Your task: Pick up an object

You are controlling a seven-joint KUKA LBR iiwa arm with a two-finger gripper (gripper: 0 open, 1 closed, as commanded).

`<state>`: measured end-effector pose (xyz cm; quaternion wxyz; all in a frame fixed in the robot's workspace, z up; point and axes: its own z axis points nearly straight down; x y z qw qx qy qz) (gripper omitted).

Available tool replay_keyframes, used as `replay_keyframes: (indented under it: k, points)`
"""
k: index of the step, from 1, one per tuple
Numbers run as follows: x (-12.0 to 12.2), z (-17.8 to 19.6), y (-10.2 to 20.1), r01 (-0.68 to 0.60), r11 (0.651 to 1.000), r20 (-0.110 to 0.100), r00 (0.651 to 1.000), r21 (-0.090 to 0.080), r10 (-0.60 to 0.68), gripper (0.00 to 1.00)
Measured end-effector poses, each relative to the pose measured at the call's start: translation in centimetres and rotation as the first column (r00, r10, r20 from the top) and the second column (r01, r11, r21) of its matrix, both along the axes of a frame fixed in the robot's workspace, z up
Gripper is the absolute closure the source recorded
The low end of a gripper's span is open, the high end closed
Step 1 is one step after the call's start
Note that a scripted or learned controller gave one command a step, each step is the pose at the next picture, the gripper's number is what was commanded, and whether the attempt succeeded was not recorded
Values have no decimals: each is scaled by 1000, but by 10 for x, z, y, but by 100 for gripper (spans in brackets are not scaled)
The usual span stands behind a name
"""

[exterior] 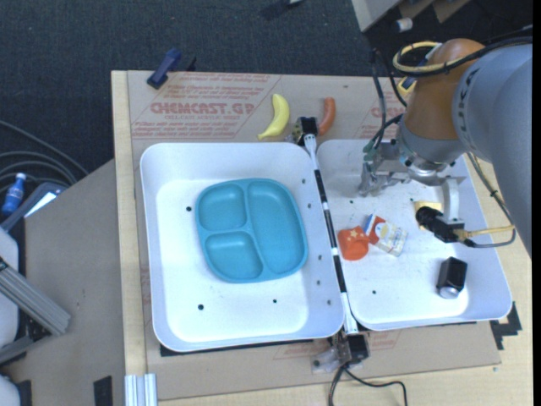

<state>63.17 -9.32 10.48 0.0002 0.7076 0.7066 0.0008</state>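
**gripper low over the far end of the right bin, objects lying nearer**

from where i stand, the arm (pixel 439 100) comes in from the right, its orange band above the wrist, and bends down into the right bin (pixel 406 299). the gripper (pixel 372 184) hangs low over that bin's far left part, close to the wall it shares with the left bin (pixel 169 193). whether it is open or closed i cannot tell from this angle, and i see nothing held in it. the white floor just below it looks bare.

the things to pick lie nearer to me in the same bin. a small orange-red item (pixel 354 244) sits by the dividing wall, about midway along it. a white and orange packet (pixel 387 236) is just beside it on the right, touching it or almost so. both are apart from the gripper. a small black object (pixel 450 277) lies well off towards the bin's near right corner.

the left bin carries a blue divided plate (pixel 251 229), set a little askew in the middle.

on the bench (pixel 211 100) beyond the bins lie a banana (pixel 275 117) and, near it, an orange-red stick-shaped thing (pixel 327 115). a dark blue object (pixel 163 68) rests at the bench's far left edge.
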Motion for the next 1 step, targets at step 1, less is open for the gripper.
replay_keyframes:
  k: [1]
  points:
    - [0, 0, 0, 0, 1000, 0, 1000, 0, 0, 0]
